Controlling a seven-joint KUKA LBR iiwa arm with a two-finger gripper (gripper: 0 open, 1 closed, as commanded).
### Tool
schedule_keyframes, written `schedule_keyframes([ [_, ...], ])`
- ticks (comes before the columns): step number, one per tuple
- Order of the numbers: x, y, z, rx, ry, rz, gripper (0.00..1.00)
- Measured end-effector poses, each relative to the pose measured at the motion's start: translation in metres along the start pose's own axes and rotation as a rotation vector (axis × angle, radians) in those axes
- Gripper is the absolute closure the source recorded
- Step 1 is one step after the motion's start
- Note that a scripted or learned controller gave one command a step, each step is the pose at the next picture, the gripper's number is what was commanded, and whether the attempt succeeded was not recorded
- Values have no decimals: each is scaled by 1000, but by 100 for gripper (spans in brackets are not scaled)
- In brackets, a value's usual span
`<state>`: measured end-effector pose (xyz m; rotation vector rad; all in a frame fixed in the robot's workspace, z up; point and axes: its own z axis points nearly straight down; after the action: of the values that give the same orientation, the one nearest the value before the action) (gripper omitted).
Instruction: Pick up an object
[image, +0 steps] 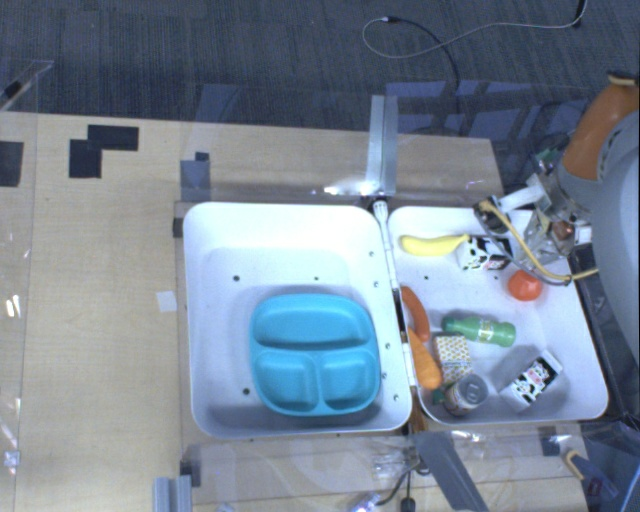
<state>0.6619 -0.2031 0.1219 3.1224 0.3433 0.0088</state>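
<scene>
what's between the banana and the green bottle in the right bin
In the camera view, nothing sits directly between the banana and the green bottle: that stretch is bare white bin floor. The black-and-white cow toy lies just right of it.

Even, bright overhead light, no harsh shadows. Soft shadow pools inside the left bin (285, 235) around the blue tray (315, 352). Glare spot just beyond that bin's far-right corner, on the metal post (378, 150). Overall slightly soft, low-res; small items right of the tray lack fine detail. The arm (605, 150) is blurry at frame edge.
</scene>
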Motion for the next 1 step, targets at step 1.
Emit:
schedule_keyframes([
  [1,2,1,-11,0,0,1,100],
])
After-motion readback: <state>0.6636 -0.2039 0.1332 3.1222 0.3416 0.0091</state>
